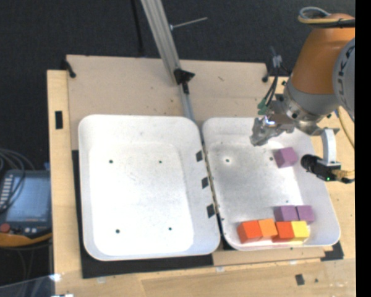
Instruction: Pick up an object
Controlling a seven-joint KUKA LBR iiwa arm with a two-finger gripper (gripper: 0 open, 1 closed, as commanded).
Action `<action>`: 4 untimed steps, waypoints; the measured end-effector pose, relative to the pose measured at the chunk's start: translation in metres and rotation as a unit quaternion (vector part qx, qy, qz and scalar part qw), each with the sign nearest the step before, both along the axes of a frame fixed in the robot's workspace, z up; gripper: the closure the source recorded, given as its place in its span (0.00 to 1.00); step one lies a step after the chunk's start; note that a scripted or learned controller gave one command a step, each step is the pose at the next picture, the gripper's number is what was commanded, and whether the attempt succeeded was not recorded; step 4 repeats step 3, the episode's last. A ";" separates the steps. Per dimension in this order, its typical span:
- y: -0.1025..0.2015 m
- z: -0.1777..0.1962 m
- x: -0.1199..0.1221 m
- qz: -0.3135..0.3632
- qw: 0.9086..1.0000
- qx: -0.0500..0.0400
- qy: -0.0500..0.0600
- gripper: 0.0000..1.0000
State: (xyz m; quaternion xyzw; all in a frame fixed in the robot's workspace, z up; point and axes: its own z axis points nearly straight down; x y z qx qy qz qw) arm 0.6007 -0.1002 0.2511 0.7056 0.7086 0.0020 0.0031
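Orange block (250,230) at bin front, well apart from gripper (260,135).

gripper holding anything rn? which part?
Nothing visibly held. The gripper hangs over the right bin, apart from the lone purple block. No object shows at its tip.

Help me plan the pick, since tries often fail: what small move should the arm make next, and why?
Probably shift the gripper a little toward the lone purple block, then lower. It hangs over the right bin just beside that block, which sits apart from the cluster along the bin's near edge, so it looks the easiest target.
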 end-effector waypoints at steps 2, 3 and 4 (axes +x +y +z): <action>0.090 -0.019 -0.027 0.001 1.000 0.001 0.004 1.00; 0.145 -0.015 -0.052 0.002 1.000 0.002 0.004 1.00; 0.145 -0.015 -0.052 0.002 1.000 0.002 0.004 1.00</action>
